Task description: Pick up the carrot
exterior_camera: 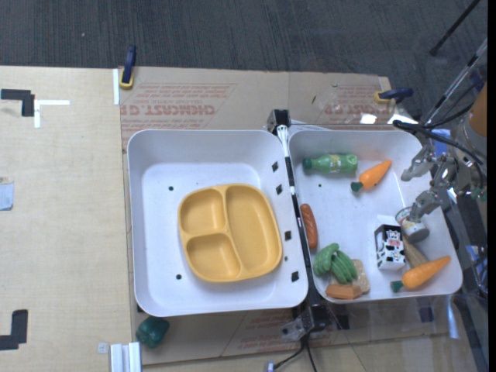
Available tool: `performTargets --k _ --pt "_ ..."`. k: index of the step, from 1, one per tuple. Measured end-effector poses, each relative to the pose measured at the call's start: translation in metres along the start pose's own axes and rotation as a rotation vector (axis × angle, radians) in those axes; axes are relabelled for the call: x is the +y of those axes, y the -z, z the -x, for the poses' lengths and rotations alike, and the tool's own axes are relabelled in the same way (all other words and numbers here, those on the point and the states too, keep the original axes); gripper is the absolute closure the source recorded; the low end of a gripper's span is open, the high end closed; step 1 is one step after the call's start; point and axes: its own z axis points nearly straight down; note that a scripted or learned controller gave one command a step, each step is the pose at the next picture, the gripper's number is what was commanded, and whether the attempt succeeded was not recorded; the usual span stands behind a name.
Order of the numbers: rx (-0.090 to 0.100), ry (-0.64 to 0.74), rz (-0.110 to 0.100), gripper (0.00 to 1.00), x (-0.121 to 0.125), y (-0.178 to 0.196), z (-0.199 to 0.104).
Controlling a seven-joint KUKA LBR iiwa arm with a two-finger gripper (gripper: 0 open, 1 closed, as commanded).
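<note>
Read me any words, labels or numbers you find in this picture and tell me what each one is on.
Red print on the cardboard sheet behind the left bin: upside down and mirrored from this view, too blurred to read with confidence.
Red print on the cardboard behind the right bin: too blurred to read.
Green bottle label: too small to read.
Cow-pattern carton: no legible text.

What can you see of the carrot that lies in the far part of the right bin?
The carrot is a small orange toy, plastic by its look, with a green stem end. It lies flat on the floor of the right bin, slanted, its green end toward the near left. The green bottle lies close on its left. Nothing grips it; the hand is to its right.
</note>
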Motion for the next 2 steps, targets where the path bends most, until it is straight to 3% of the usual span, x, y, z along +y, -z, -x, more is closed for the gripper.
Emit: performTargets --k 1,2 --pt "-0.004 0.049 0.001 0.00 0.017 -0.091 0.084" --pt "-0.001 -0.005 0.001 0.00 0.058 -0.091 0.079"
